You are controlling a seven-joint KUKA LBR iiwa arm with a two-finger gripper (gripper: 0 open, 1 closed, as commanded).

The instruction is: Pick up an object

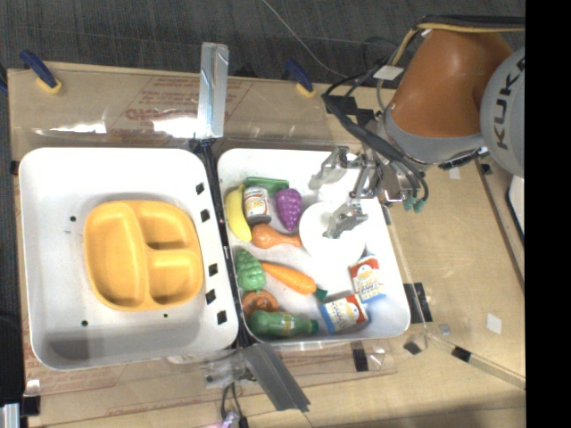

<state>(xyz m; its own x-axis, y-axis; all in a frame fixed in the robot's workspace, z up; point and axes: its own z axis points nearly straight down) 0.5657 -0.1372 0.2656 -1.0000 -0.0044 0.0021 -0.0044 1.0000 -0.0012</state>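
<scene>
My gripper hangs over the upper right part of the right bin, open, with nothing between its fingers. One finger points toward the bin's back wall and the other lies above a white round plate. Left of the gripper lie purple grapes, a small jar and a banana. An orange gourd, a carrot, a green bottle, a small carton and a blue-labelled can lie nearer the front.
The left bin holds a yellow divided tray. A metal bracket stands at the back between the bins. The arm's orange band and cables fill the upper right.
</scene>
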